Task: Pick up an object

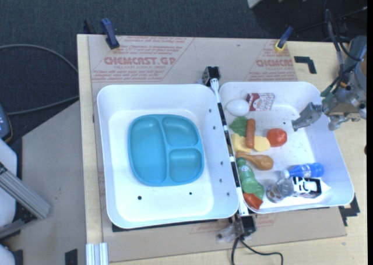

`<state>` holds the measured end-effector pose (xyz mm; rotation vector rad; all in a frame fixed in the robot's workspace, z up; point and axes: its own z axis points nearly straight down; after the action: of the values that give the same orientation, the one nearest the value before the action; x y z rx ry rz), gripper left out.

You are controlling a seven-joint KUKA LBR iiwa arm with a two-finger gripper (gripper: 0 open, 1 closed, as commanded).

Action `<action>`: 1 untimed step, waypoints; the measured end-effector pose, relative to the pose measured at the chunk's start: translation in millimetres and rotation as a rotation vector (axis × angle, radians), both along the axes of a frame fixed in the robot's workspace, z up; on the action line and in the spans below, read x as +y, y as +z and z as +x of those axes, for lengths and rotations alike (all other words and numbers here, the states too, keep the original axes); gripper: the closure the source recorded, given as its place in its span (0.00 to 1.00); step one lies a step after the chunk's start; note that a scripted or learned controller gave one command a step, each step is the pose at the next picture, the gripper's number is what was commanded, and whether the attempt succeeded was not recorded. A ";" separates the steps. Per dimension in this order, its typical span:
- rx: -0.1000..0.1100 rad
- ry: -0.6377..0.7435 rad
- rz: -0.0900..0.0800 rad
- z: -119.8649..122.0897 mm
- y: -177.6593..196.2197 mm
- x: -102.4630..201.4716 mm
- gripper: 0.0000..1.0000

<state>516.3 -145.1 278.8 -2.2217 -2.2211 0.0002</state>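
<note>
**Ana:** Dark carpet lies behind a brown cardboard-covered tabletop [175, 60] with red print, and two shallow white bins sit on it side by side. What's in them?

**Ben:** The left bin [111, 141] holds a turquoise divided plate [166, 148], smooth plastic with three compartments. The right bin [335, 159] has the clutter: a red tomato [277, 137], round and glossy, a white egg [237, 107], a small red-and-white carton [260, 101], an orange-red sausage [250, 133] beside a green leafy piece [239, 124], a yellow piece [260, 143], a tan drumstick-like shape [259, 161], a green bottle-like thing with a red end [249, 183], and a blue-capped bottle [306, 170] by something crumpled and silvery [281, 188].

**Ana:** And the gripper?

**Ben:** The gripper [304, 119] reaches in from the right, over the right bin's upper right part. A grey finger points down-left toward the tomato, which lies near its tip but apart from it, lower left. Nothing sits between the fingers that I can see.

**Ana:** Apart or together?

**Ben:** I cannot tell from this angle.
</note>
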 end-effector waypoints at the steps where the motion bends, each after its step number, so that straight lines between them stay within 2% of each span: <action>1: 0.001 0.000 0.000 -27.7 -115.0 19.3 0.00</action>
<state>488.6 -125.8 163.8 -2.2213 -2.2202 0.0008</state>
